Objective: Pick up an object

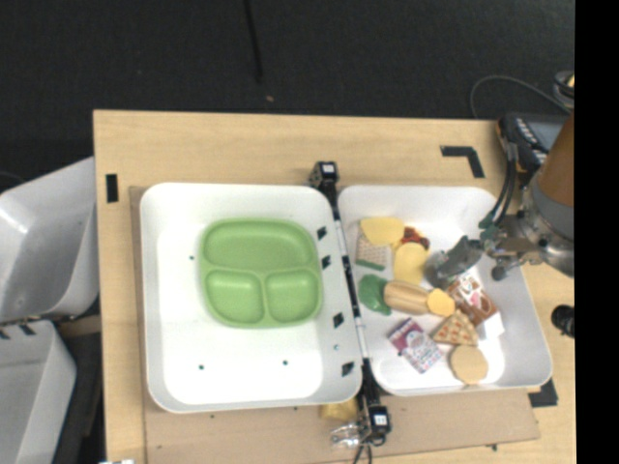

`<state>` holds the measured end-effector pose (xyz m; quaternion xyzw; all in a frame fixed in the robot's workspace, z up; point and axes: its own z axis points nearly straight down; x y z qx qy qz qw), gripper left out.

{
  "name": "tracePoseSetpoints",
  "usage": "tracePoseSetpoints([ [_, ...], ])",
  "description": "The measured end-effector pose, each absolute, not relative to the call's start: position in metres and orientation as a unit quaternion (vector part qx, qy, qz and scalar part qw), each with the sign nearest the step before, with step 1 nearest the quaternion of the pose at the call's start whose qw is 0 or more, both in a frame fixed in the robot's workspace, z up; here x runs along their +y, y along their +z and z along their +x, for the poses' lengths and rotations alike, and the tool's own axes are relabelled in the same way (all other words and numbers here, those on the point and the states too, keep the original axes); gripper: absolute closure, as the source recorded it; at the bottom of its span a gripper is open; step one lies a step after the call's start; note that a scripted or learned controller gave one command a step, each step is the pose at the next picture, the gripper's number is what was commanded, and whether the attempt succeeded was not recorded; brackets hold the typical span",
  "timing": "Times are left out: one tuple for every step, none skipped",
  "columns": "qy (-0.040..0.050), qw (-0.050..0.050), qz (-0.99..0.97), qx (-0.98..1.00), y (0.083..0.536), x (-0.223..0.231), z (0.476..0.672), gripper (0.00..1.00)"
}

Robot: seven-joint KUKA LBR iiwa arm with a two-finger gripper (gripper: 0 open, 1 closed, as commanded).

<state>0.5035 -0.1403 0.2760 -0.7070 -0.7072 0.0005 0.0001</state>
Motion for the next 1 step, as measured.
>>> tracePoseSetpoints([
  [0.0006,0.000,-0.707,-0.707,0.2864,-0.1412,0.5033,1.00],
])
